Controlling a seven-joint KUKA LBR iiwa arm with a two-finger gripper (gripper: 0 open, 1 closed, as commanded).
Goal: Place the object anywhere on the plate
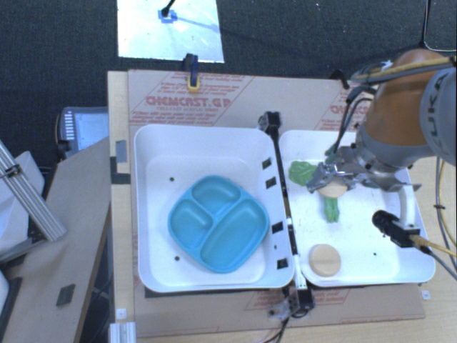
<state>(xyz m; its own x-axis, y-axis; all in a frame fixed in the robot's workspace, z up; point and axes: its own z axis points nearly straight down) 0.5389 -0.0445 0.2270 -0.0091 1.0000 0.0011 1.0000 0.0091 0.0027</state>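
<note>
1. A grey robot arm with an orange band reaches in from the right, over the right-hand white bin (357,259). Its gripper (330,180) sits low near that bin's upper left area.

2. A small pale, rounded object (333,189) lies right at the gripper's tip, touching it or just beneath. A leafy green piece (303,171) lies just to the gripper's left, and a green stalk (331,209) runs down from just below the tip, its long axis pointing toward the near edge of the bench.

3. The gripper's own body hides how it stands, so whether it is open, closed, or holding anything cannot be told.

4. A tan disc (325,260) lies well below the gripper, near the bin's front left corner.

5. The blue divided plate (217,222), the target, lies well to the gripper's left and slightly below, in the left-hand white bin (161,191), past the divider between the bins. Its long axis runs diagonally.

6. Judging from this, the coming move is a lift, then a leftward carry over the divider.
</note>
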